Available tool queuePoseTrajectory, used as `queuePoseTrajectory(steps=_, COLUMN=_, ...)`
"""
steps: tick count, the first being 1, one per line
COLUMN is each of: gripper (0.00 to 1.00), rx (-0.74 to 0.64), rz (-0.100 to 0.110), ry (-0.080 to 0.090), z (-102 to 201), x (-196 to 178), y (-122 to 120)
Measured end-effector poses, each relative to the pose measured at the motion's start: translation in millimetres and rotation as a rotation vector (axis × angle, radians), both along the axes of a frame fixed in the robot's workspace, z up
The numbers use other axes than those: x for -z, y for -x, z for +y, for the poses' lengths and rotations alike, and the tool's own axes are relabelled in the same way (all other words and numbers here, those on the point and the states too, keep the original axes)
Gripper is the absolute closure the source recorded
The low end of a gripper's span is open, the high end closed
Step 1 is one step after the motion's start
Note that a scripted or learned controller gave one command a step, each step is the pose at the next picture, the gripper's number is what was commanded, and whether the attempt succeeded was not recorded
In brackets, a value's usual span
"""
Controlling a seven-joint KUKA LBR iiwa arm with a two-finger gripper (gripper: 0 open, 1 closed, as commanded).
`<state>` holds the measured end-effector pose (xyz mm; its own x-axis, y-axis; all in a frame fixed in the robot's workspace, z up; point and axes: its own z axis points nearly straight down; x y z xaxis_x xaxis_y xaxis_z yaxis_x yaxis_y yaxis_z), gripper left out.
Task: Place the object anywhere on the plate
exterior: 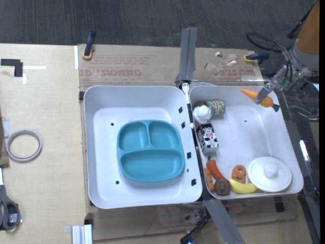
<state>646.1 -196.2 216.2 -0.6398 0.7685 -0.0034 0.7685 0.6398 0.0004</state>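
Above the right bin's (289, 136) far corner, the gripper (265, 96) hangs with its fingers clenched on a toy carrot (254, 94), well apart from the blue divided plate (151, 151) sitting in the left bin (96, 136).

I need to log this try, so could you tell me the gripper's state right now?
Gripper: shut on the orange carrot, above the right bin's far corner.

Red printed lettering runs across the cardboard sheet (133, 65) behind the bins, upside down and not legible
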Motion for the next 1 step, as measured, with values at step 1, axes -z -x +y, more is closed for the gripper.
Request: queuePoseTrajectory(steps=1, gripper=1.0, rx=-0.145, rz=0.001, ry=-0.001, z=70.7, x=5.7, y=-11.7)
